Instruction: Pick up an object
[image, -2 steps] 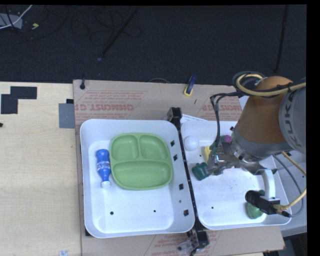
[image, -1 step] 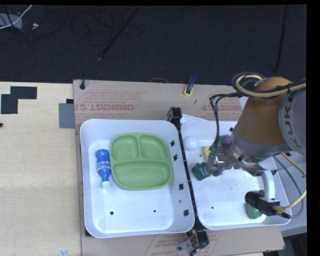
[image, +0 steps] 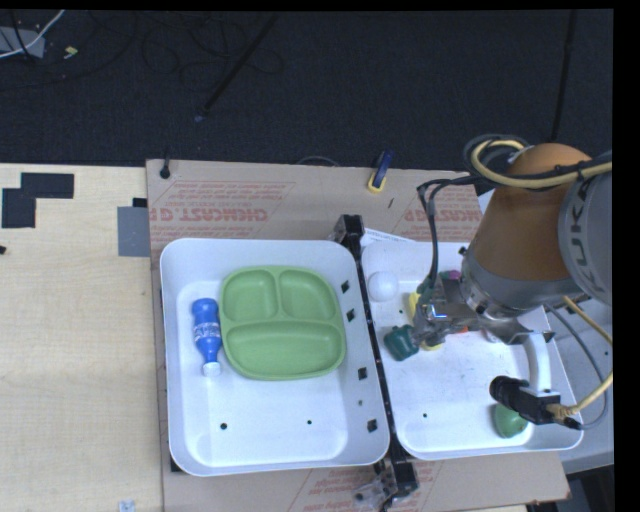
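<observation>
A: So where's your gripper (image: 425, 325) right now?

B: Down in the right bin (image: 450, 430), near the divider. Its tip sits right by a teal piece (image: 401, 345) and something yellow (image: 412, 301); you can't tell if the fingers are spread or clenched, the wrist blocks them.

A: Anything else in there?

B: A white ball (image: 382, 286) just beside it, a green object (image: 508, 420) near the front right corner. The left bin (image: 190, 430) has a green plate (image: 282, 323) and a blue bottle (image: 206, 334) touching its edge.

We cannot make out the pincer (image: 432, 318) fingers under the arm's (image: 520, 235) bulk. The arm also hides part of the right bin (image: 440, 440), and a green object (image: 508, 420) sits half-covered by black hardware.
</observation>
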